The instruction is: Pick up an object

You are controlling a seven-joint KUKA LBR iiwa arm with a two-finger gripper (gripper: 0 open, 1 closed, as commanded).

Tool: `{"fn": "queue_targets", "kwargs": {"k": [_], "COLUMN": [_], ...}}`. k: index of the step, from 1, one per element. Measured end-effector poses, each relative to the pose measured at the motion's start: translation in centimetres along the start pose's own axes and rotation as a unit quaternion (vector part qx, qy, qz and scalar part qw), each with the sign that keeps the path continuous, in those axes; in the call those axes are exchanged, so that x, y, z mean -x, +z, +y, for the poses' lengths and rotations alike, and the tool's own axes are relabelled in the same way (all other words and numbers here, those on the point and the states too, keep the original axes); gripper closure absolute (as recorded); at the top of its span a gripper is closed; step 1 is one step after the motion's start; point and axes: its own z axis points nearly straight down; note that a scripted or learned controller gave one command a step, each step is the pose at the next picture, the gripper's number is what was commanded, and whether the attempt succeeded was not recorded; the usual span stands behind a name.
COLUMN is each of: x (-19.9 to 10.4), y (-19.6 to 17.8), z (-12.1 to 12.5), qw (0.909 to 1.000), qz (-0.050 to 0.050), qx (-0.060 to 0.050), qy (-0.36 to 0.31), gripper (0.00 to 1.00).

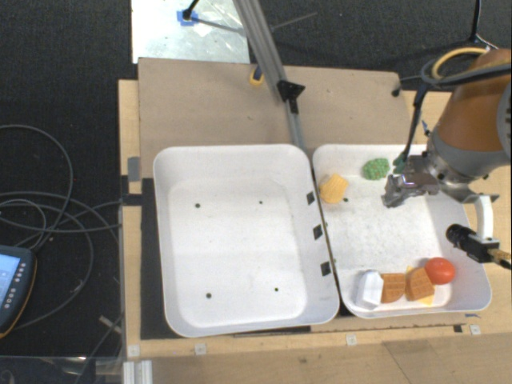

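A grey KUKA arm with an orange band reaches in from the right over the right bin [480, 298], its gripper [398, 192] hanging low above a bare patch of the bin floor, with nothing seen between its parts; whether it is parted or drawn together cannot be told from this slanted overhead view. The candidates for pick-up all lie in that bin: a green knobbly object [374, 168] near the far wall just beside the gripper, a yellow block [334, 187] close to the wall shared with the left bin [180, 166], and, crowded along the near wall, a white object [368, 287], two orange waffle-like pieces [406, 285] and a red ball [439, 270]. The green object appears the nearest target, and its place near the far wall would leave little room on that side for a descent. It looks roughly round, with only a slight long axis running left to right, so no pointing direction can be read. The yellow block sits askew, its long axis running diagonally from near left to far right. The near-wall cluster, pieces touching one another, seems harder to separate. Both bins rest side by side on the tabletop [336, 102], where a grey pole [264, 38] slants across the far side.
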Motion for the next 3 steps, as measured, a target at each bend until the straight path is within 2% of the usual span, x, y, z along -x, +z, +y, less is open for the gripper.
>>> {"fn": "queue_targets", "kwargs": {"k": [2, 3], "x": [-12.1, -17.3], "y": [-0.1, -1.9], "z": [-2.0, -3.5], "qw": [1.0, 1.0], "qz": [0.001, 0.0], "qx": [0.001, 0.002], "qy": [-0.001, -0.001], "gripper": [1.0, 1.0]}}
